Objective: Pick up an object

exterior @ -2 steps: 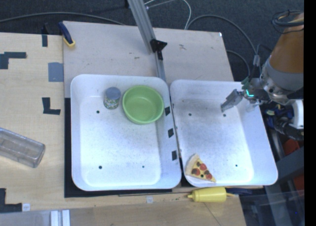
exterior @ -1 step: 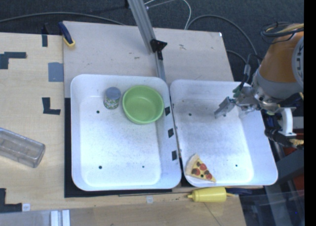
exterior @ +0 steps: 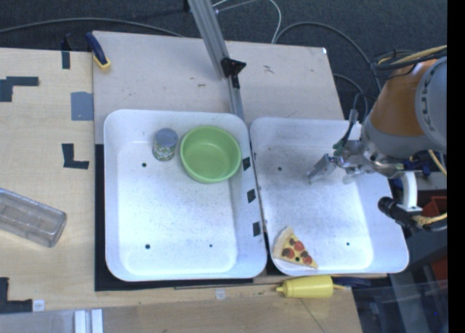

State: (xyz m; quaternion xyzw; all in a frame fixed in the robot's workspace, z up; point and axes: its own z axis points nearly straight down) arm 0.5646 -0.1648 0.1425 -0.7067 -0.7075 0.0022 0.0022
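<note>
Reaching in from the right, the arm (exterior: 407, 110) is hanging its gripper (exterior: 320, 171) over the right bin (exterior: 341, 251), fingers spread and gripping nothing. A pizza slice toy (exterior: 293, 248) is lying at that bin's near left corner (well apart from the gripper). In the left bin (exterior: 174, 251), a green bowl (exterior: 211, 153) is sitting just beside a small can (exterior: 165, 144). A yellow bottle (exterior: 306, 287) is lying just outside the right bin's near edge.

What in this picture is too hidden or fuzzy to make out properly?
- Gripper, camera view: small and blurred; its grip state is unclear.
- Can: label too small to read.
- Yellow bottle: its far side is hidden by the right bin's rim.
- Arm: cut off by the right edge.
</note>
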